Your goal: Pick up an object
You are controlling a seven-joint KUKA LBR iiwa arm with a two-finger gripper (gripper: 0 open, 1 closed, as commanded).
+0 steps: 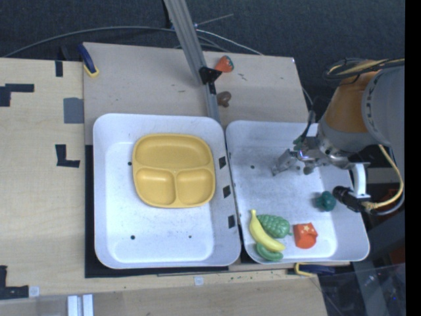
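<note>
You are at the approach step of the pick: the gripper [289,163] hangs over the bare upper middle of the right bin [263,140], and nothing sits between its fingers, so no object is held yet. You can see the fingers spread, angled down and to the left, though how wide they stand is hard to judge from this slant. Every candidate lies toward the near end of that same bin, apart from the gripper: a yellow toy banana [264,232] near the bin's near left corner, a knobbly green toy vegetable [275,225] touching it on the right, a small green piece [269,253] just below the banana's tip, a red toy pepper [304,235] just to the right of that cluster, and a dark teal toy [325,201] on its own near the right wall. The left bin [108,196] holds a yellow divided plate [174,170]. Judging from this, your next move calls for choosing a target and bringing the gripper over it before descending; the teal toy and the red pepper look the easier picks since each stands clear, whereas the banana and green vegetable press together and could both be nudged. No brand, label or writing can be read anywhere on the toys, bins or bench.
</note>
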